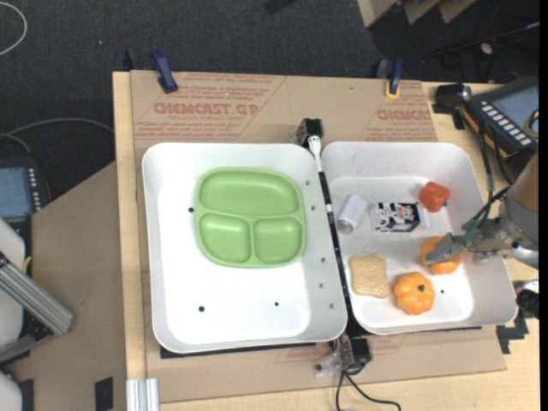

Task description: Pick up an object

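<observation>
The orange pumpkin [413, 293] sits nearest the camera, in the near part of the right bin [402, 154], with a tan cracker-like piece [369, 275] just to its left. Farther in lie a black-and-white carton [396, 217], a small grey cylinder [349, 211] and a red pepper-like piece [434, 196]. The left bin [171, 247] holds a green divided tray [251, 216].

The gripper [456, 247] reaches in from the right edge and is low over the right side of the right bin. An orange piece [442, 254] lies at its tip, just right of and beyond the pumpkin. Whether the pincer is spread, pressed together or pinching that piece cannot be told; the tip overlaps the piece and hides the contact.

Judgement: the step in hand is securing a grasp on the orange piece. To do it well, the tip should be centred on the piece's bulk rather than its edge, closed firmly, and lifted straight up so the pumpkin close by is not nudged. The bin wall to the right leaves little room for a sideways approach.

Orientation: the orange piece appears to have its long axis running left to right, roughly in line with the gripper's reach; which end is which cannot be told.
</observation>
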Motion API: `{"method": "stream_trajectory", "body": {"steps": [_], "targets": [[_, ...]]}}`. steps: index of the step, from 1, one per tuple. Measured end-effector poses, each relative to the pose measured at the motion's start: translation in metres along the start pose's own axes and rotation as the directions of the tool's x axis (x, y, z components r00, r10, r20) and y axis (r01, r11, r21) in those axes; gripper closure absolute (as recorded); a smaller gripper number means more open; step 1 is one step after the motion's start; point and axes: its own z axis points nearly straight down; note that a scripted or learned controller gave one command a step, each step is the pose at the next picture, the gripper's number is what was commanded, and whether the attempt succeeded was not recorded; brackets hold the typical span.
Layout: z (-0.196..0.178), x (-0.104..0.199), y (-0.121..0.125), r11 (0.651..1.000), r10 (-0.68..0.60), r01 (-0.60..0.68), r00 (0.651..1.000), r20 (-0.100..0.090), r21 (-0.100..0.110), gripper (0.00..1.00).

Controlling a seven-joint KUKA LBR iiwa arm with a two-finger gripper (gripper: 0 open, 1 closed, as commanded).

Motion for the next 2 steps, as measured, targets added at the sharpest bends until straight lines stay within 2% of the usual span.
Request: {"method": "stream_trajectory", "body": {"steps": [1, 2], "targets": [[-0.0780, -0.0185, -0.0069, 1.000, 0.003, -0.003, 1.000, 0.011, -0.019, 0.00], [-0.0699, -0.0256, -0.0076, 1.000, 0.003, -0.003, 1.000, 0.008, -0.013, 0.00]]}}
